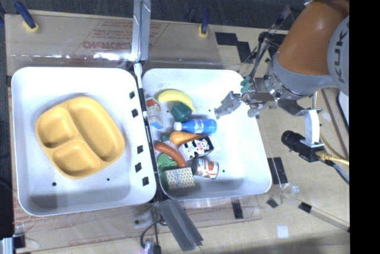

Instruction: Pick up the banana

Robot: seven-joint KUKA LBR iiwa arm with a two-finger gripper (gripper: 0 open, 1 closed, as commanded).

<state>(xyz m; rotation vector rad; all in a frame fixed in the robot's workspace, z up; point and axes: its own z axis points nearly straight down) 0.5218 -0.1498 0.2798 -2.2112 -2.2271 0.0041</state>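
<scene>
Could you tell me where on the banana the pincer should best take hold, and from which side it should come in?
Probably the banana's arched middle, approached from above, closing across its narrow width. Its upper edge faces bare bin floor, while the green object crowds its lower side, so one finger belongs on the far, open edge. The pincer sits to its right.

My one fixed camera looks down at a slant from above, framing both white bins fully.
</scene>
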